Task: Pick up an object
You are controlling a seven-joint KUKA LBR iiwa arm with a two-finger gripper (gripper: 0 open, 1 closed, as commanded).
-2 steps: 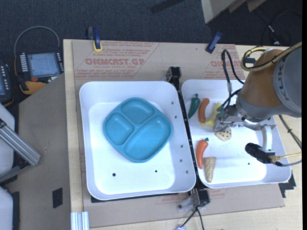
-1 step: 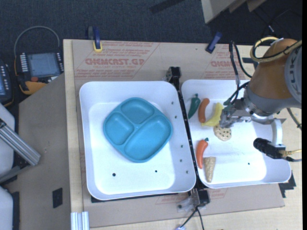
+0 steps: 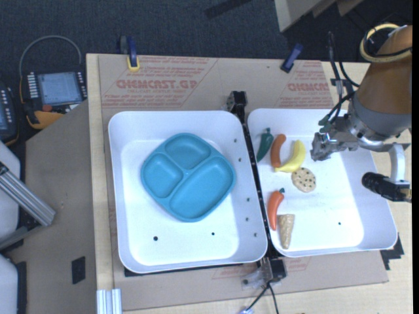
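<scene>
The right bin [image 3: 353, 237] holds several small food toys: a green pepper [image 3: 264, 144], an orange sausage-like piece [image 3: 279, 149], a yellow banana [image 3: 294, 157], a round cookie [image 3: 304, 179], a carrot [image 3: 275, 208] and a beige cone [image 3: 286, 229]. My gripper [image 3: 319, 149] hangs over the right bin's upper middle, just right of the banana and above the cookie. Nothing shows between its fingers.
The left bin [image 3: 131, 241] holds a blue sectioned plate [image 3: 188, 176]. A black clamp [image 3: 237, 101] sits at the top of the divider between the bins. The arm's grey and orange body [image 3: 386, 90] covers the right bin's far right corner.
</scene>
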